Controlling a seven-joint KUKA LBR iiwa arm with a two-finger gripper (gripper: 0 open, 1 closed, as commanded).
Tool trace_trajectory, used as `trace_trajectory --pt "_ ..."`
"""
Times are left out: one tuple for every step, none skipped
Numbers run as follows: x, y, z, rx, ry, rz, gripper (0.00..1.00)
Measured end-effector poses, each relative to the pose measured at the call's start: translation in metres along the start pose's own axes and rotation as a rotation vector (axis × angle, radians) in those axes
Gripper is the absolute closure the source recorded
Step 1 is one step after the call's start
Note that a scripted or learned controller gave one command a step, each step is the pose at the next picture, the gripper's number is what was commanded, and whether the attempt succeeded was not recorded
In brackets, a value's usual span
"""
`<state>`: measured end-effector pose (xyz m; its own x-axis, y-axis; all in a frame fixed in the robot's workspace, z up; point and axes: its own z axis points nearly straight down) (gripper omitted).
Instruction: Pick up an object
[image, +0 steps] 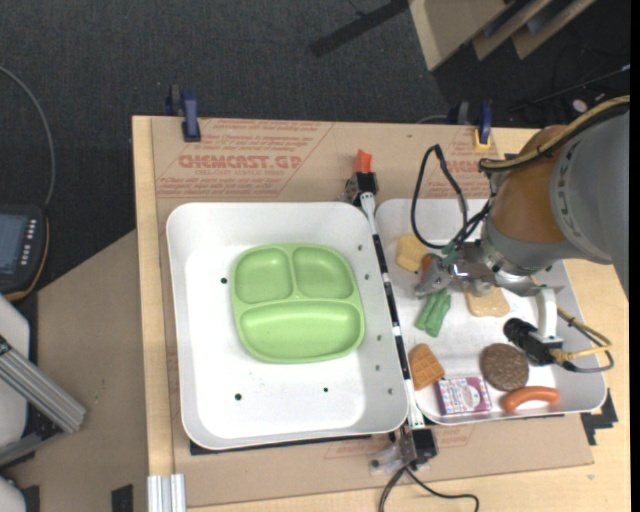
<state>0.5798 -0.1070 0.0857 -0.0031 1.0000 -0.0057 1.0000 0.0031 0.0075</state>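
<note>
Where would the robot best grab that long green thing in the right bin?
Probably across the middle of the green piece, coming from above. It lies flat and narrow, slanting from upper right to lower left, so the tool could close on its long sides. Bare bin floor flanks it there.

One camera sits high above the bench (300, 150) and looks down at a slant, far enough back to see both white bins at once. The left bin (200, 330) fills the middle, and the right bin (585, 400) sits toward 3 o'clock. The grey arm (580, 190) comes in from 2 o'clock, and dark floor shows at 12 o'clock.
</note>
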Motion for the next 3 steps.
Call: trace_trajectory --pt "0.009 -0.017 -0.003 -0.004 0.001 0.003 0.00" --pt "0.009 -0.011 -0.002 0.001 0.002 0.004 0.00" --pt "0.008 -0.009 -0.014 -0.008 -0.004 0.005 1.00"
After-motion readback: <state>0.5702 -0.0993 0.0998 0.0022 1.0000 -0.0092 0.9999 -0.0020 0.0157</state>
